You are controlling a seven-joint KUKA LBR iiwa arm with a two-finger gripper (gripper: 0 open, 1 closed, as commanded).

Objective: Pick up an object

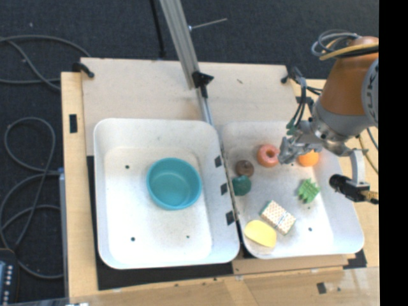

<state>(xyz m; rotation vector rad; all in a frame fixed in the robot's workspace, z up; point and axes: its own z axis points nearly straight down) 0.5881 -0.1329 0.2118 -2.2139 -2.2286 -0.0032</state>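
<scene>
Seen from above: a wooden bench (140, 88) carrying two shallow white plastic bins side by side. Reaching in from the right, a grey arm (347, 101) with an orange band, its metal tool (292, 150) lowered into the right bin (338, 228). Cannot tell whether clenched or released; nothing visibly grasped.

Just left of the tool, touching or nearly so, a pink ring (268, 155), smooth and doughnut-shaped. Just right of it, partly hidden under the wrist, a round orange ball (308, 159). Further left, a small brown knob-like piece (244, 167), and below that a dark teal lump (241, 185) against the bin's wall. Below and right of the tool, a spiky green toy (308, 190). Well below, a tilted box with a checked pattern (278, 217), touching a flat yellow oval (260, 233).

Far left, in the left bin (121, 234), a smooth round teal bowl (174, 183), upright. Between the bins at the back, a slanted ribbed aluminium rail (182, 37). Dark carpet with loose black cables (25, 145) around the bench.
</scene>
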